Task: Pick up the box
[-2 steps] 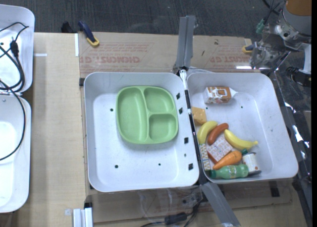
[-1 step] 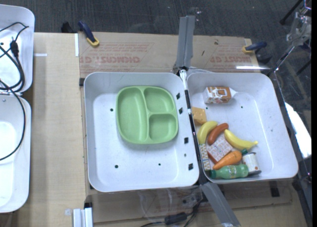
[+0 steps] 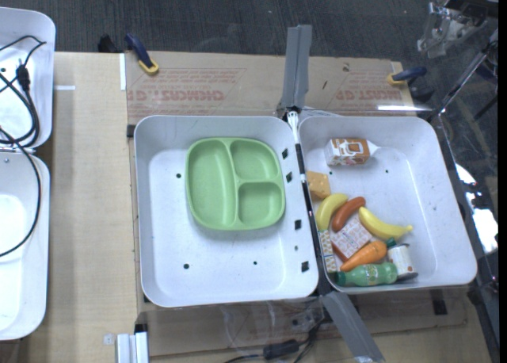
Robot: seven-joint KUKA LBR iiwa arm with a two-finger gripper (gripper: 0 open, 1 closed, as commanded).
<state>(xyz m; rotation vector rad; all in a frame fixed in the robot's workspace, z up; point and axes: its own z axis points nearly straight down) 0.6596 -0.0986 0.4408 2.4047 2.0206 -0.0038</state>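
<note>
Red print on the cardboard sheet [image 3: 238, 88] behind the bins, upside down from this view, too faint to read with certainty, orange-and-white box [image 3: 349, 151] with a printed face, wording too small to read

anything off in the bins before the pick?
Nothing spilled or damaged. The green three-compartment plate sits slightly rotated in the left white bin. The orange-and-white carton box lies apart in the right white bin; other toy food is heaped near the divider.
</note>
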